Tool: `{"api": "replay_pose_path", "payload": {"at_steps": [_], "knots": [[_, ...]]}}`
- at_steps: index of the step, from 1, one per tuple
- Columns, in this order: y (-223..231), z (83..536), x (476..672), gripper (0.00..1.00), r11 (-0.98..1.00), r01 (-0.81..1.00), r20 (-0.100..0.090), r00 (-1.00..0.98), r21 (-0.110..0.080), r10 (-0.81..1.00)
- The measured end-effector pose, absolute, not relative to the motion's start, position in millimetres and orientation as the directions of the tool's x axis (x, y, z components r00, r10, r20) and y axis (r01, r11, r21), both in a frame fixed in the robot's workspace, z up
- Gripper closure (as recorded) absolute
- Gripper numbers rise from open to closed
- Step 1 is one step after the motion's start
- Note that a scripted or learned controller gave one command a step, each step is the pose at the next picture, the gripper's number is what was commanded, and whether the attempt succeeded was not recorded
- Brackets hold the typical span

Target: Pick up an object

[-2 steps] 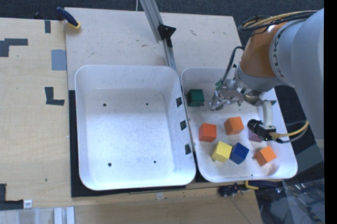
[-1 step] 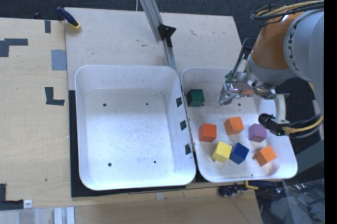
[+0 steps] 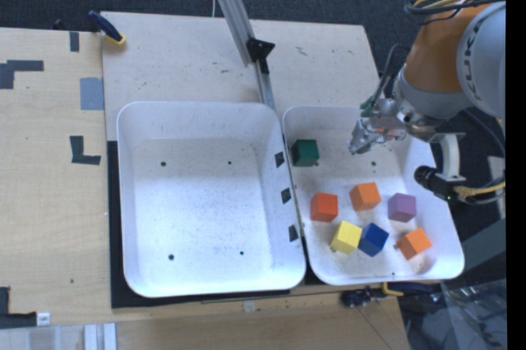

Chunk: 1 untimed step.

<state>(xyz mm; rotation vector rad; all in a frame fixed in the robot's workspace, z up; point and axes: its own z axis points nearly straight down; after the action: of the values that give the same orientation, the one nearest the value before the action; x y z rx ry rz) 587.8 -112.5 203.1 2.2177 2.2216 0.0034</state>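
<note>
Right bin [image 3: 427, 262] containing seven blocks: green [image 3: 306, 152], three orange [image 3: 324, 206], purple [image 3: 401, 207], yellow [image 3: 346, 237] and blue [image 3: 373, 239]. Gripper [image 3: 362, 141] hovers above the bin, right of the green block. Left bin [image 3: 131, 176] adjoins it.

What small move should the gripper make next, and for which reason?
Probably a short move down toward the orange cube. The gripper hangs over the right bin and there is no cube between its fingers. This cube lies nearest, almost straight below it in the picture, with a little room around it, while the green cube sits by the bin's wall.
</note>
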Motion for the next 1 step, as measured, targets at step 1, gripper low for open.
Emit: {"api": "replay_pose_path", "payload": {"at_steps": [1], "knots": [[-65.5, 215.5, 571.4, 1.00, 0.006, 1.000, 0.002, -0.006, -0.001, 1.000]]}}
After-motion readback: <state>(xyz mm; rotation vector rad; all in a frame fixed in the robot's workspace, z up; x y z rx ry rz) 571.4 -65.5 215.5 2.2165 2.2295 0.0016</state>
